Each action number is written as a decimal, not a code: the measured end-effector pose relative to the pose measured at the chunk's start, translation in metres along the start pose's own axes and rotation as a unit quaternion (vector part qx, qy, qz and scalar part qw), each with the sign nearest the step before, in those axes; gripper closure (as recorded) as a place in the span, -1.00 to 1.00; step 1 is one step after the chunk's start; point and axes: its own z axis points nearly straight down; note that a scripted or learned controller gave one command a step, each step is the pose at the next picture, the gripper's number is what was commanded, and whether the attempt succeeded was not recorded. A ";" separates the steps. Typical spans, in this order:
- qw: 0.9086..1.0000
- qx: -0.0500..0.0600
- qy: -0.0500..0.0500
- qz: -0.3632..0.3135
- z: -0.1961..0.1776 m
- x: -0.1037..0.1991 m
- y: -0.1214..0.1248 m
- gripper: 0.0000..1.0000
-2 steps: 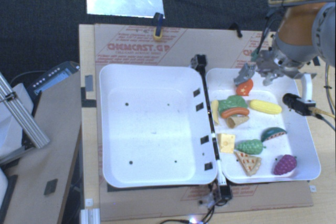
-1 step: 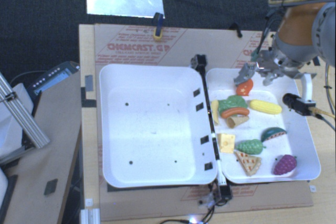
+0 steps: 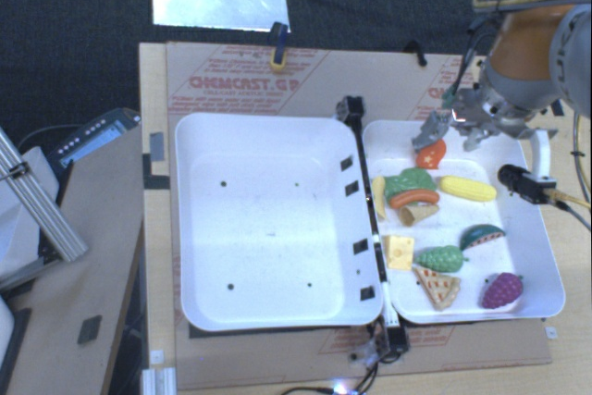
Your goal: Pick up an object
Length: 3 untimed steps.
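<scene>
Your gripper (image 3: 451,132) sits at the 12 o'clock end of the right bin (image 3: 546,277), just inside its far rim. Its fingers (image 3: 427,136) are spread apart, and a small orange-red piece (image 3: 431,154) lies right under the left one; you cannot tell whether it is touching.

The pickable things all lie in that right bin. Near the divider, at about 9 o'clock in the bin, you have a hot dog in green and red (image 3: 413,189) with a taco-like piece (image 3: 417,213) just below it. A yellow corn cob (image 3: 469,190) lies toward 3 o'clock of those. Lower down sit a cheese cube (image 3: 400,252), a green pickle (image 3: 439,258), a watermelon slice (image 3: 483,237), a pizza wedge (image 3: 439,289) and a bunch of purple grapes (image 3: 501,290) near the 5 o'clock corner.

The toys crowd the middle and near half, so your freest floor is the strip along the bin's 3 o'clock wall. The left bin (image 3: 199,291) offers wide bare floor. A black clamp (image 3: 524,184) juts over the right bin's 3 o'clock rim, close below the wrist.
</scene>
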 end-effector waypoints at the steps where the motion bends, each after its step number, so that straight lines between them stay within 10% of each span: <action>1: 1.000 0.004 0.000 0.002 0.079 -0.041 -0.020 -1.00; 2: 1.000 0.000 0.001 -0.004 0.127 0.024 0.015 -1.00; 3: 1.000 -0.007 0.001 -0.004 -0.007 0.074 0.040 -1.00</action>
